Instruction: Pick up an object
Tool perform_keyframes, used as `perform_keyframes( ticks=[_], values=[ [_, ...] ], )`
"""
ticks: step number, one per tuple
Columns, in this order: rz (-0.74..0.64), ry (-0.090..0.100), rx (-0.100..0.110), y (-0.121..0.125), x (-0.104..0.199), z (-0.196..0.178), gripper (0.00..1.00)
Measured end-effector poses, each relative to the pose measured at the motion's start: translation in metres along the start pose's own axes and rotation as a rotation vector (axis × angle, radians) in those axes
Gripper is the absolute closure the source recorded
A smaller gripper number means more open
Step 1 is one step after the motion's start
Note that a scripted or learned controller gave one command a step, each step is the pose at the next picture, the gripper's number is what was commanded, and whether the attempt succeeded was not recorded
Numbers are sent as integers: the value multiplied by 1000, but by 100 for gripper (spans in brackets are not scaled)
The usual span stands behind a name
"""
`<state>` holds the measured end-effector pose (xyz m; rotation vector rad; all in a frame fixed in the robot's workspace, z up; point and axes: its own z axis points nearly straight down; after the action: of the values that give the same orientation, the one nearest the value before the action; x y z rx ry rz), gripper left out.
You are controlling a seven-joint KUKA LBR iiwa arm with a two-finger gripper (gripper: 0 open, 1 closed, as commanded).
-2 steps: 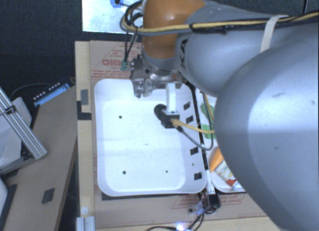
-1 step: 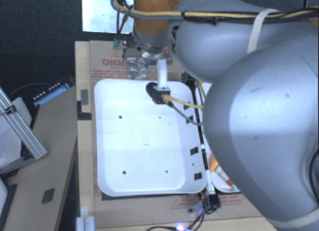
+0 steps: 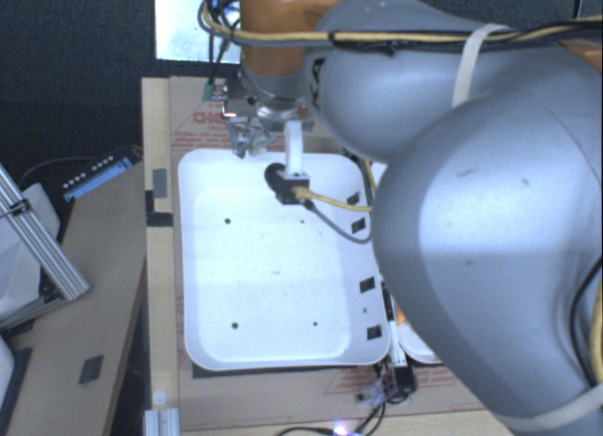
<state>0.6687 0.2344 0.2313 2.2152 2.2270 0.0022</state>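
Left white bin (image 3: 273, 331) on the desk (image 3: 113, 265), with the grey arm (image 3: 471, 189) reaching over it from the right. The gripper (image 3: 247, 147) hangs at the bin's far rim; whether its fingers are open or closed cannot be told. No object is discernible between them.

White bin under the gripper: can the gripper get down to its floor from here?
Probably yes. The gripper hangs over the far edge of the white bin, bare floor just below; the black connector on its cable dangles beside it, not beneath.
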Motion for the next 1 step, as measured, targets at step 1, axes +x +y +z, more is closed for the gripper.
perform_keyframes(
  ticks=[1],
  values=[
    [-1, -1, 0, 0, 0, 9, 100]
  ],
)
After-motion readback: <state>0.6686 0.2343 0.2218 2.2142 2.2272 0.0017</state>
